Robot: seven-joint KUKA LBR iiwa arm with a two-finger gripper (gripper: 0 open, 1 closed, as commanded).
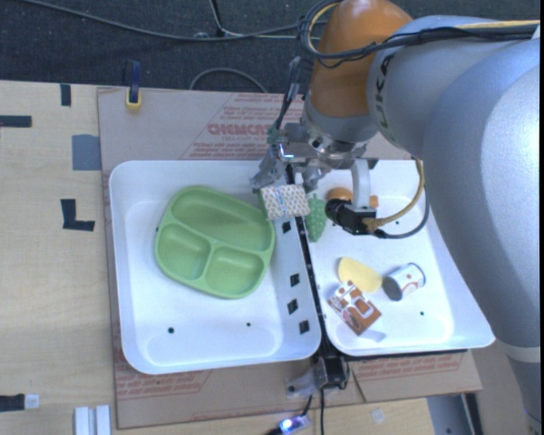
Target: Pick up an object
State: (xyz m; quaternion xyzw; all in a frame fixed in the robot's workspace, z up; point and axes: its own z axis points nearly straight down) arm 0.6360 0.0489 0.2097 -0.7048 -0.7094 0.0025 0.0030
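My gripper (287, 181) hangs over the divider between the two white bins, under the orange band of the wrist. A small cream patterned pouch (284, 201) sits between its fingers, lifted above the bin edges, so the gripper is shut on it. A green soft item (316, 218) lies just behind the pouch at the right bin's left edge. Partly hidden by the wrist cabling is a small orange object (340, 194).
A green divided plate (215, 241) fills much of the left bin (131, 279). In the right bin (458, 311) lie a yellow wedge (358, 274), a white and grey cylinder (404, 281) and an orange-and-white patterned piece (355, 307). The arm covers the right bin's far side.
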